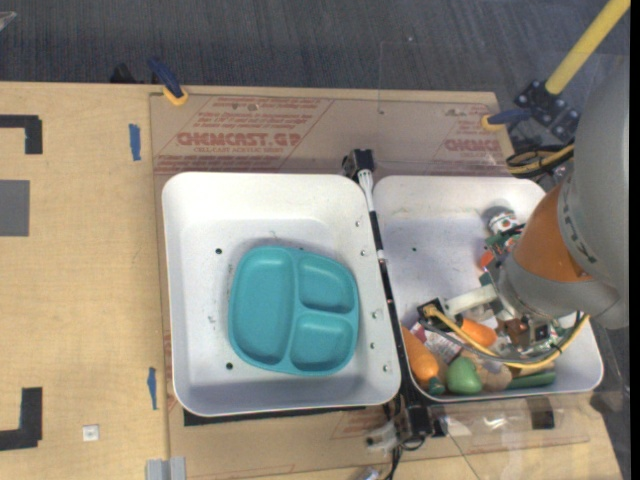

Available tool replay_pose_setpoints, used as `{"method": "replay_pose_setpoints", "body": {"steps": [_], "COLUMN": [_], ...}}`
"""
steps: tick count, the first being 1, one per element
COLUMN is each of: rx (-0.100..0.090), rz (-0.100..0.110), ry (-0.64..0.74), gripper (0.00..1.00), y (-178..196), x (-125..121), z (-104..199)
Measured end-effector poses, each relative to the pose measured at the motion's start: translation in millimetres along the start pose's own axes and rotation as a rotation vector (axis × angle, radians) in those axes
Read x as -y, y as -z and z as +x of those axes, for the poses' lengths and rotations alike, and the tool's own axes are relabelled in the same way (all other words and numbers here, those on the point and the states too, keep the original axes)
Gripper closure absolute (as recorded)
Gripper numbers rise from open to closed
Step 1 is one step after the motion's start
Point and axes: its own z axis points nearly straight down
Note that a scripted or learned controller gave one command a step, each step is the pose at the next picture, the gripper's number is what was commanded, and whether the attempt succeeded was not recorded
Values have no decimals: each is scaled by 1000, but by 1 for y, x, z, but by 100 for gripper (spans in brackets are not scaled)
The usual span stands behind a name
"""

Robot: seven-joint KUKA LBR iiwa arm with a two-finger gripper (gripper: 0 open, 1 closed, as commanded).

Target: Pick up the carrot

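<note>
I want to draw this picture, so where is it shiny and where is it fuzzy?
In the camera view, soft even light, no hard shadows; the white bins look bright and a little washed out; the teal plate is crisp and matte; the grey arm at the right is big and blurry, close to the lens; the heap with the carrot under the claw is cluttered, hard to sort.

The white bins are looking like smooth, slightly glossy plastic; the teal plate matt plastic; the tabletop bare wood.
</note>
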Motion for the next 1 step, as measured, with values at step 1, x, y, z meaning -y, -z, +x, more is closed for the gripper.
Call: {"method": "replay_pose_setpoints", "body": {"steps": [1], "rx": [3], "rz": [3], "ry": [1], "gripper": [0], "y": [-1], "x": [1], "z": [0]}}
